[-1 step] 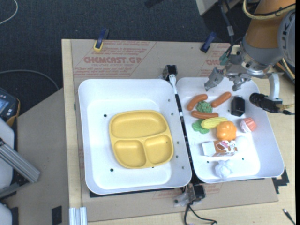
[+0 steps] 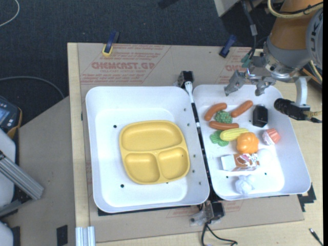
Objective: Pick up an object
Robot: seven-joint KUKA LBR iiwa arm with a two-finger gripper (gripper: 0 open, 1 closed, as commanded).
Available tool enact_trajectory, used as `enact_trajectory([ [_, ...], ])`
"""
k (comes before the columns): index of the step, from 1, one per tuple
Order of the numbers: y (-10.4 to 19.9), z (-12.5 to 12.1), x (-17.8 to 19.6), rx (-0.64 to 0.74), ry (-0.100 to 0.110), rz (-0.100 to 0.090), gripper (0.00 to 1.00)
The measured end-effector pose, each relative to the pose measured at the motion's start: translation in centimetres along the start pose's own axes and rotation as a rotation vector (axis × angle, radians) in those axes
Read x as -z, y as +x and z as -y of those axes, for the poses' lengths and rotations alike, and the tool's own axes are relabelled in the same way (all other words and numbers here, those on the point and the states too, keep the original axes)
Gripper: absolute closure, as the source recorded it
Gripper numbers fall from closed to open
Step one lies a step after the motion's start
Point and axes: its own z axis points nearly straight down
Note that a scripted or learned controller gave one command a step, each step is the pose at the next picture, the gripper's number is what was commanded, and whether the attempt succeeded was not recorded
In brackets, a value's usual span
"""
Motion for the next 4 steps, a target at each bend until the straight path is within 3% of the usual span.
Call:
enact_trajectory([
  [1,0.4,-0.8,-4.9,0.002,0.006,0.000,0.00],
  [2,0.5,0.2,-10.5,-0.001,0.008,-0.001,0.00],
  [3,0.6,-0.3,-13.3,0.000,-0.008,-0.002,0.00],
  [4,0.7,-0.5,-11.9,0.001,-0.020,-0.001,1.00],
])
